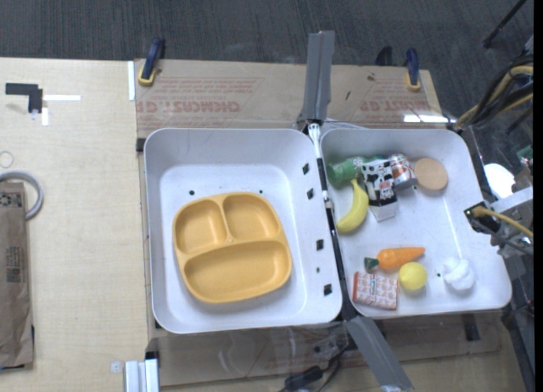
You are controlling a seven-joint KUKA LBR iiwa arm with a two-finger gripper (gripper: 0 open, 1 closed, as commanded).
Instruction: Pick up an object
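The right bin [475, 170] holds several small objects. A banana [355, 208] lies at its left side, below a green item [343, 170]. A black-and-white carton [381, 188] and a can [400, 171] sit beside them, with a round tan disc [431, 175] further right. Lower down lie an orange carrot [400, 256], a yellow lemon [412, 277], a red-and-white packet [375, 290] and a small white lump [459, 273]. In the left bin [161, 178] rests a yellow divided plate [229, 246].
A grey divider bar [319, 76] runs between the bins at the back. Cardboard [221, 93] lies behind them, held by blue clamps [153, 58]. Cables and a yellow-black fitting [485, 216] crowd the right bin's right rim. A brown bag [13, 271] lies on the wooden bench at far left.
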